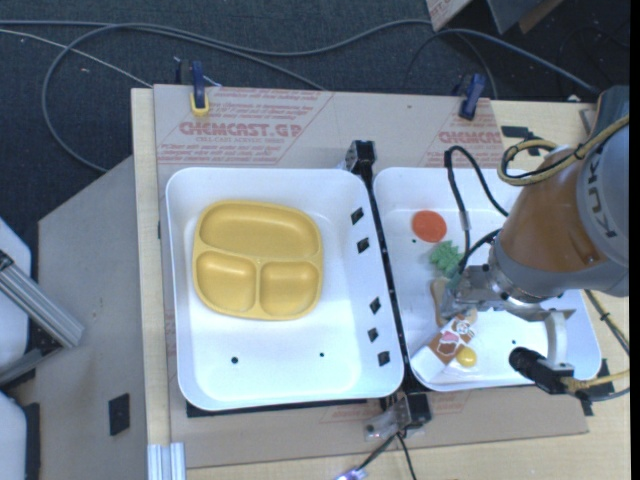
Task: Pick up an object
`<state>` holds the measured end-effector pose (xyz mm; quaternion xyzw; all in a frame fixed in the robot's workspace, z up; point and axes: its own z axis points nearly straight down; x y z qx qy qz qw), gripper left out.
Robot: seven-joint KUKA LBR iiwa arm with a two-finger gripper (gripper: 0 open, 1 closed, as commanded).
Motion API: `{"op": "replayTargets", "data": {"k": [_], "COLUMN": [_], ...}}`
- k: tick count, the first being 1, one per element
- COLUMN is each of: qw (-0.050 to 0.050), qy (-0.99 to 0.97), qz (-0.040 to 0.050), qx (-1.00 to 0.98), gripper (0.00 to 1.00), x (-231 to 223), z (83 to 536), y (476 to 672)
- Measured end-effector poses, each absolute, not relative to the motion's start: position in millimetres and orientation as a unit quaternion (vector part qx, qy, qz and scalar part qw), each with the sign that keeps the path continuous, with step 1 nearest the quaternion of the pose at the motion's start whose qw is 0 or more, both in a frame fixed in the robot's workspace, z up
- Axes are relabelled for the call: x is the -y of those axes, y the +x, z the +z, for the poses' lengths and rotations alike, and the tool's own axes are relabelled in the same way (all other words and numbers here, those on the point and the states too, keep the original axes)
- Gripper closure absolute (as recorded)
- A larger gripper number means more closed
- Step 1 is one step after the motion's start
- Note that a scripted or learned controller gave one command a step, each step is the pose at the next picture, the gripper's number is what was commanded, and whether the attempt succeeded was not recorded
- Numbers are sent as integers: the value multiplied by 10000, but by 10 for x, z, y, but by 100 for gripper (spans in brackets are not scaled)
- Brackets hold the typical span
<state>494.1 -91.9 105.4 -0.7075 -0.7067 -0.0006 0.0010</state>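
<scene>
**Arm low over right bin, small items clustered under the gripper**

Count: two white bins, side by side. Left bin (200, 368) holds one yellow divided plate (259, 259), three compartments, lying flat toward the far-left part of the bin.

Right bin (425, 373) holds four small items. One orange-red round piece (429, 225) at the far side. One green leafy piece (446, 258) just near of it. One tan-brown piece (440, 292), partly hidden by the gripper. One small packet (455, 343), red, white and yellow, nearest to the bin's near edge.

The packet's long axis runs on a slant, from near-left to far-right; its far end reaches up toward the gripper. Which end is the top, cannot tell.

Gripper (466, 302) sits low in the middle of the right bin, between the green piece and the packet, just beside the tan piece. Fingers are lost in shadow and clutter; cannot tell their state. The arm (555, 238) comes in from the right, covering the bin's right half.
</scene>
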Motion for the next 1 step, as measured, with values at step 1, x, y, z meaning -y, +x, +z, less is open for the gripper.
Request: {"op": "replayTargets", "data": {"k": [1], "qw": [-14], "qy": [-7071], "qz": [-10], "qx": [7072], "gripper": [100], "x": [967], "z": [1631], "y": [4869]}}
